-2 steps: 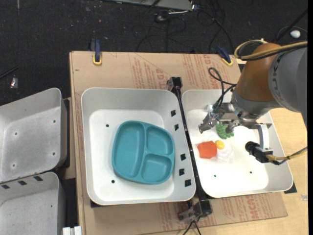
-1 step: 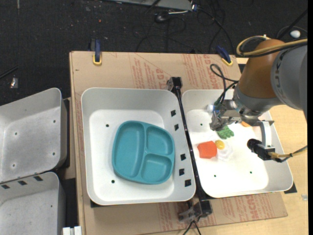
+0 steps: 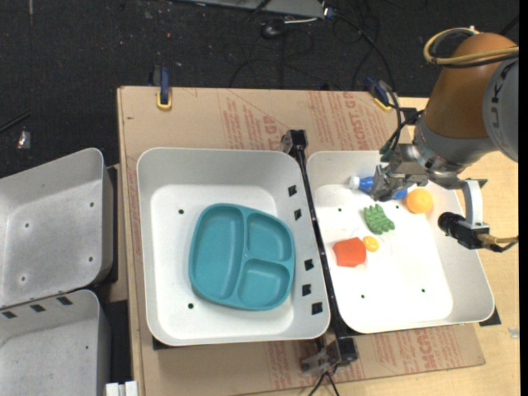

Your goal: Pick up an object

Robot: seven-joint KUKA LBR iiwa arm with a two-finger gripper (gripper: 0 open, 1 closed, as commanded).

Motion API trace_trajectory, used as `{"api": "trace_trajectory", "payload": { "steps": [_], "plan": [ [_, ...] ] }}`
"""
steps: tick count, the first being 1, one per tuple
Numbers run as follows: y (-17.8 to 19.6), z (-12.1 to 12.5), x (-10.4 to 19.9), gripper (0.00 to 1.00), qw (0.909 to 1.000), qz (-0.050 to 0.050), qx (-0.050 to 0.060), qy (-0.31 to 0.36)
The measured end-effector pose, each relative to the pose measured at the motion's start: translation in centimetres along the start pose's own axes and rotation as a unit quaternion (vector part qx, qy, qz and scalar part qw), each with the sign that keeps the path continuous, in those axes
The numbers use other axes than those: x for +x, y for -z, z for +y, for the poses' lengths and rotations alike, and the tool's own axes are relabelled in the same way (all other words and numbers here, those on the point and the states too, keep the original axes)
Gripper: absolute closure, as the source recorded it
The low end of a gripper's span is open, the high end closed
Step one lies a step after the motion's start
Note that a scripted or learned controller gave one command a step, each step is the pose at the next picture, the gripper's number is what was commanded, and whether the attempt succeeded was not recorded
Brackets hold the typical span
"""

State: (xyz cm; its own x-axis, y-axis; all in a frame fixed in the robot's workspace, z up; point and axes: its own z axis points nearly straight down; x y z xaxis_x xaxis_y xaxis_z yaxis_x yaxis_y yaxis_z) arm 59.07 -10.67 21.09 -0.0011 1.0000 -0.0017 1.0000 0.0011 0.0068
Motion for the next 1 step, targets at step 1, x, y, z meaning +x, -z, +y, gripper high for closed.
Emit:
{"api": "trace_trajectory", "payload": {
  "steps": [1],
  "plan": [
    [2.53, 0.1, -0.02, 1.0, 1.0, 0.0, 0.002, 0.0]
  ]
}}
